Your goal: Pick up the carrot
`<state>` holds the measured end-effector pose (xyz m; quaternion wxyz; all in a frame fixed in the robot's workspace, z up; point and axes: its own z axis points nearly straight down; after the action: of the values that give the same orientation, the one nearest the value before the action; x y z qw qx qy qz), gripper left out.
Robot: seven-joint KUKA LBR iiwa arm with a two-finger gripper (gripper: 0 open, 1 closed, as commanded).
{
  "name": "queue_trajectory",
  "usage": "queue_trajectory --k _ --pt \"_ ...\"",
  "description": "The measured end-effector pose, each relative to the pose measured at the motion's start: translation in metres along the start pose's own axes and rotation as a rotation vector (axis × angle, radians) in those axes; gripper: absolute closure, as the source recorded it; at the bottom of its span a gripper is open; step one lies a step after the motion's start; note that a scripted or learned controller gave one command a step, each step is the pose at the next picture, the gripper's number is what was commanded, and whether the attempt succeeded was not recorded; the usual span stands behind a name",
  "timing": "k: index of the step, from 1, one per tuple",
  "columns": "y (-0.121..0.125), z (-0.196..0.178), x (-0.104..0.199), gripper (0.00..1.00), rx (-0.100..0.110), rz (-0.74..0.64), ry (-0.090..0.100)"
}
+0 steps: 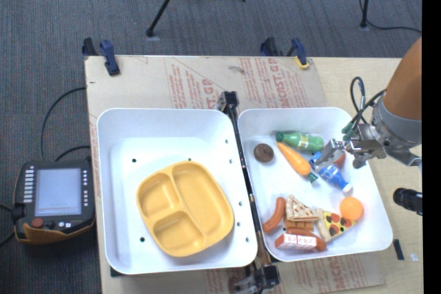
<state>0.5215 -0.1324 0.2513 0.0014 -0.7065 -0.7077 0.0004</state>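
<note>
Carrot (295, 160) lay slantwise in the right bin (275, 115), leafy end toward the bin's middle right, just below a green bottle (300, 141) and right of a brown disc (263, 153); a blue bottle (332, 173) lay touching its lower end; gripper (337, 151) hung over the blue bottle, just right of the carrot, whether clenched or released I could not tell; carrot lay free of it; yellow tray (185, 209) sat in the left bin (117, 148); sausage (274, 215), pizza slice (334, 224) and orange ball (351, 208) lay nearer the front.
</note>
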Motion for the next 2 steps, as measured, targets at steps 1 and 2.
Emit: queue_trajectory --k 1,2 --pt "0.037 0.122 0.047 0.00 0.016 0.021 0.004" --pt "0.089 0.166 0.003 0.00 0.004 0.161 0.001"
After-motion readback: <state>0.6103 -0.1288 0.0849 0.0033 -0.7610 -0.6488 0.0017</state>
